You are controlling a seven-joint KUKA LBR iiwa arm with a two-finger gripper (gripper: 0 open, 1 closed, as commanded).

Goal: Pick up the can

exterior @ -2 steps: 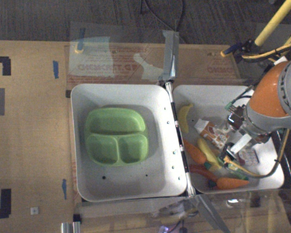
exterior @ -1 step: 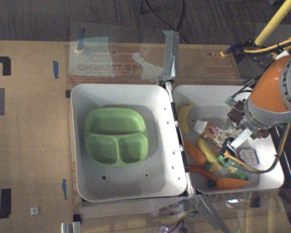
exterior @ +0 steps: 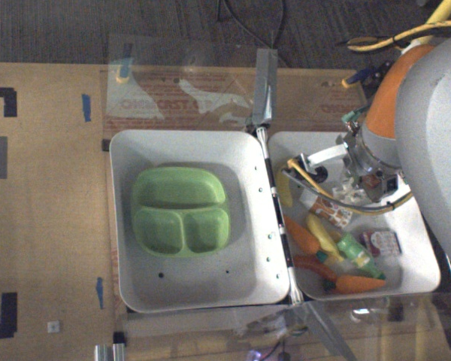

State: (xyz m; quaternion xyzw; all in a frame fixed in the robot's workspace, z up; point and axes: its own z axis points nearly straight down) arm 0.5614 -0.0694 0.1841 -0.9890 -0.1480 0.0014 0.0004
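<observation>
Arm (exterior: 436,126) hangs over the right bin (exterior: 430,275); end effector (exterior: 358,183) sits low inside, opening can't be told. Can (exterior: 381,242) lies on its side toward the view's right, long axis roughly left-right, apart from the end effector.

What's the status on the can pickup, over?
Tool low over right bin, fingers unreadable. Can lying near bin's right side, not gripped. Green bottle, carrots and banana crowd its left.
</observation>
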